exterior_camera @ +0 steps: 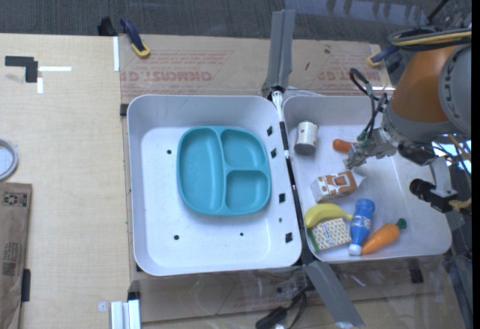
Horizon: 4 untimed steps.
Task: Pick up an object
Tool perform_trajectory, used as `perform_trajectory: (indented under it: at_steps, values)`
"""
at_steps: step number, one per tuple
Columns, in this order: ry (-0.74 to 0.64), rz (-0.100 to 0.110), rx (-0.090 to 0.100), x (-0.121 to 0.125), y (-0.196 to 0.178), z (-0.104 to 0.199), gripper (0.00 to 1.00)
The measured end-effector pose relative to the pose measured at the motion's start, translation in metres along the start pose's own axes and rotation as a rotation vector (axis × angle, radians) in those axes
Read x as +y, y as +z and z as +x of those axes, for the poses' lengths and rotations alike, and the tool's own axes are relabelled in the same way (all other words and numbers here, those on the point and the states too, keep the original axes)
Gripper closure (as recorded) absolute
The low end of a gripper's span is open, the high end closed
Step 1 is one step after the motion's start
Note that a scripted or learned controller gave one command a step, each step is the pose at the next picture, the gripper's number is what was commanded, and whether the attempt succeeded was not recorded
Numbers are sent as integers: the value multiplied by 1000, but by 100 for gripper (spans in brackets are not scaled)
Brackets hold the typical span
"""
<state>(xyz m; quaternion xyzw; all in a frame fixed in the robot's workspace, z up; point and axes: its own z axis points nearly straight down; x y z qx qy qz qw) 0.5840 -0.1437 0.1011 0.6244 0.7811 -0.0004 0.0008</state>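
Hovering: gripper (358, 157) over the right bin (420, 245), finger state cannot be told.
Nearest object: small carton (336, 185) lying just below the gripper.
Left bin (150, 170): teal divided plate (223, 170).

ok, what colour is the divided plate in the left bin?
Teal-blue; the three-compartment plastic plate shows plainly in the camera view, lying in the left white bin.

Red print runs upside down along the cardboard sheet (202, 65) behind the bins — too blurred to read (a recycling mark sits on the brown bag (13, 241)).
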Motion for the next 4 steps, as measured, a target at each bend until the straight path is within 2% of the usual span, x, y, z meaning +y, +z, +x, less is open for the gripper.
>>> perform_trajectory:
  at_steps: [1,2,3,4]
  values:
    - [0,0,0,0,0,0,0]
    - [2,-1,-1,0,-9,-1,100]
    - [2,-1,-1,0,-9,-1,0]
    - [61,1,0,23,10,-50,0]
